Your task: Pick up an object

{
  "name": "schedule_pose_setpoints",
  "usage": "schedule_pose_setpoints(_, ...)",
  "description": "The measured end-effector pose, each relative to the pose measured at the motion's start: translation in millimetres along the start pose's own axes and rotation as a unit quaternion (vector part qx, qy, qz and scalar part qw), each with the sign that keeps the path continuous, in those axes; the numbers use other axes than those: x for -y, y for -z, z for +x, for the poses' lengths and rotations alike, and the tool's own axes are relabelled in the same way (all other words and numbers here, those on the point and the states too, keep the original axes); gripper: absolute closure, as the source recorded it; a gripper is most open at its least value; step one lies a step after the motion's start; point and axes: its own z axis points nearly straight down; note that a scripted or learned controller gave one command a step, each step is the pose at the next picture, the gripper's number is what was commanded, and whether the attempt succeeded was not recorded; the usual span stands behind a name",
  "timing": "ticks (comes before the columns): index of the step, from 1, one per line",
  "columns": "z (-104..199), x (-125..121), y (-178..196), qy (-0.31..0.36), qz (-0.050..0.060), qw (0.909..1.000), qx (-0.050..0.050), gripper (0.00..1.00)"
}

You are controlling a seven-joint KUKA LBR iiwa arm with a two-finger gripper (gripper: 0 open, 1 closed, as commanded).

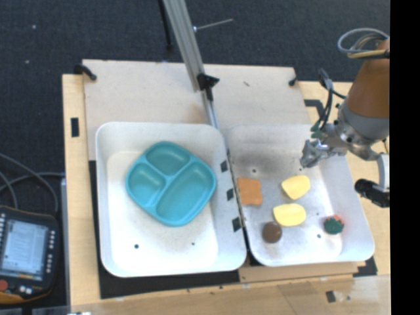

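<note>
The claw (311, 155) is being held above the upper part of the right bin (357, 238); whether it is spread or pressed together cannot be told. In this bin an orange square piece (249, 191), two yellow pieces (296, 188) (289, 214), a brown ball (272, 232) and a small green and red thing (334, 224) are lying apart from the claw. A blue divided plate (171, 182) is lying in the left bin (111, 254) on the tabletop (75, 176).

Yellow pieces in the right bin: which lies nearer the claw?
The upper yellow piece, just below the claw; the other yellow piece sits lower, beside the brown ball.
</note>
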Motion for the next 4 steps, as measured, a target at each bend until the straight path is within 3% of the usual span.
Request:
schedule_pose_setpoints(1, -2, -2, 43, 0.002, 0.0, 1.0, 0.0, 1.0)
schedule_pose_setpoints(3, 82, -13, 34, 0.004, 0.004, 1.0, -0.001, 1.0)
schedule_pose_setpoints(4, 138, -19, 42, 0.005, 0.003, 1.0, -0.002, 1.0)
